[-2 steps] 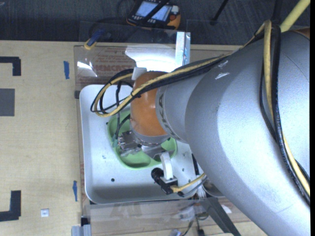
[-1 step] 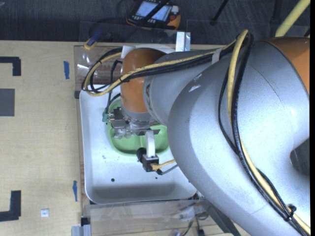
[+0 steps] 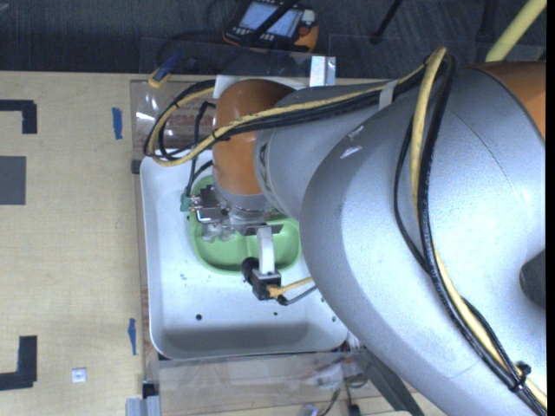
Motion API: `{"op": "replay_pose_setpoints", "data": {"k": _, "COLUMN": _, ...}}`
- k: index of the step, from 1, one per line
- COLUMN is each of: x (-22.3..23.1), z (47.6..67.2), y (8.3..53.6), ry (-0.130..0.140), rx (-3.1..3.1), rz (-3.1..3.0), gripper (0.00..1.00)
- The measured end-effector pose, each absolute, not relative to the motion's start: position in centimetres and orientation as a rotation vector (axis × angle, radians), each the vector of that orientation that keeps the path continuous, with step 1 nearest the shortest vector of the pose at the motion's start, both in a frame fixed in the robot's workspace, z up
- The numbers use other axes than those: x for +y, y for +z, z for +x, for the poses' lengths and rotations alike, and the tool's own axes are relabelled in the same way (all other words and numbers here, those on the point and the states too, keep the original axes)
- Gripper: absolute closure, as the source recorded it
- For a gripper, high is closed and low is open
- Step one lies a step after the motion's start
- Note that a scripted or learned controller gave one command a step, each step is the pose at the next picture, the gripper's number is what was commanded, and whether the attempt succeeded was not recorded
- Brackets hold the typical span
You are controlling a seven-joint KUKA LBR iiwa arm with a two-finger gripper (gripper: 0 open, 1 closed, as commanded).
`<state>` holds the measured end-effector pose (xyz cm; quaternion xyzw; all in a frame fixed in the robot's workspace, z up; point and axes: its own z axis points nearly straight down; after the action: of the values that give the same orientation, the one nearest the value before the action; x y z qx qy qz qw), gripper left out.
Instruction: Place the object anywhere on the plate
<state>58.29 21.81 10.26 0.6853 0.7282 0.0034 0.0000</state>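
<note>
While the big grey arm (image 3: 408, 232) sweeps in from the right and covers much of the bench, its wrist hangs straight down over the left white bin (image 3: 173, 267), with the orange band (image 3: 236, 137) sitting just above the metal flange. Directly beneath the gripper (image 3: 247, 241) lies a green plate (image 3: 208, 248), whose rim peeks out to the left of and below the wrist hardware; the rest of the plate is hidden under the tool. Whether the gripper is spread or closed cannot be told, because the wrist body blocks the view of its tip from above. The object to be placed cannot be made out either; nothing is visible between the tool and the plate. A black fitting (image 3: 260, 277) with a yellow cable end projects from the near side of the wrist, over the plate's lower edge. Yellow and black cables (image 3: 425, 172) run along the arm behind the gripper. Beyond the bin's far edge, a handheld pendant (image 3: 270, 22) rests on the floor.
</note>
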Motion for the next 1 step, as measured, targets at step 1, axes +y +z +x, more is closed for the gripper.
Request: {"op": "replay_pose_setpoints", "data": {"k": 1, "x": 21.8, "z": 58.14, "y": 10.22, "ry": 0.003, "rx": 2.29, "rz": 2.156, "gripper": 0.0}}
